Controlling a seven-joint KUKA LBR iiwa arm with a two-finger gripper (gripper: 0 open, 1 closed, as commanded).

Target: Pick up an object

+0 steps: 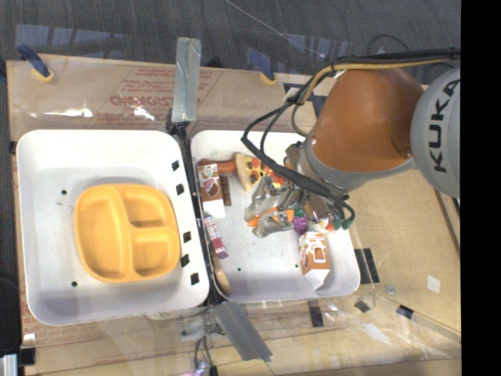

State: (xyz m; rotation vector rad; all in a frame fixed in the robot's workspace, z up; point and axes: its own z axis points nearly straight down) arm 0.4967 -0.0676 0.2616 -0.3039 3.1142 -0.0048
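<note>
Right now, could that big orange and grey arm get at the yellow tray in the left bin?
Probably yes: the yellow tray lies alone and uncovered in the left bin, though the arm hangs over the right bin.

Smooth white plastic is seen in both bins, the left bin (31, 210) and the right bin (258, 280), faintly glossy. A yellow divided tray (125, 229) is shown in matt plastic. The counter (407, 233) is covered in pale cardboard, with shiny grey tape (185, 81) laid across. A satin orange band (364, 120) is worn above the wrist.
</note>
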